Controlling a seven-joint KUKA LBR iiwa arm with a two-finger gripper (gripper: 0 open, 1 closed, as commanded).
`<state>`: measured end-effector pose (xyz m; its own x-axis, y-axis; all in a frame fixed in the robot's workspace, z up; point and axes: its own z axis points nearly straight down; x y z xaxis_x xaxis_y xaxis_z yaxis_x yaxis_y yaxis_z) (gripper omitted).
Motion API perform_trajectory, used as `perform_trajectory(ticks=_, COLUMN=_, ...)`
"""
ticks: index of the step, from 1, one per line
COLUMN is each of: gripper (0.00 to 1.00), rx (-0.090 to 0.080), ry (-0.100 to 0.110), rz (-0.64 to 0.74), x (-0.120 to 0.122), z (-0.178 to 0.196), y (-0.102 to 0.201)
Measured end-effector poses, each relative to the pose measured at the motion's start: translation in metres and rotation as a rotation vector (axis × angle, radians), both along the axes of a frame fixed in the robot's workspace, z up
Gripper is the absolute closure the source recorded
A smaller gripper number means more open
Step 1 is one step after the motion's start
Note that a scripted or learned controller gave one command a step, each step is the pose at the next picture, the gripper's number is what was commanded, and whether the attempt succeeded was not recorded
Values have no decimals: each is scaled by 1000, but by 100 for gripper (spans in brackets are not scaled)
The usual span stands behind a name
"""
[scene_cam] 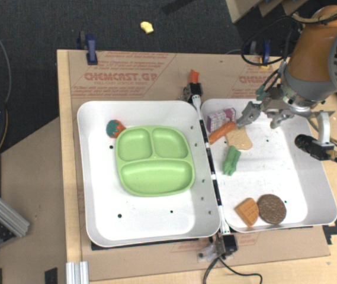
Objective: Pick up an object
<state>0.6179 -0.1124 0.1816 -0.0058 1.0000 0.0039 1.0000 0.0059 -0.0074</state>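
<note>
Hovering over the right bin (316,206), gripper (263,115) with fingers (248,115) spread, gripping nothing. Approach step in hand. Carrot (221,133) and cracker (239,139) lie just below-left; next move calls for descending, then closing.

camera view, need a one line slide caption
Grey KUKA arm's gripper hovers open over the right white bin of toy food; a green divided plate sits in the left bin.

A green divided plate (154,160) is set in the left white bin (97,206); a yellow scrap (147,26) lies on dark floor beyond the bin.
</note>
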Motion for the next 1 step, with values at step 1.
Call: perform_trajectory(ticks=1, gripper=0, rx=-2, ry=1, rz=-6, x=-35, z=-103, y=14)
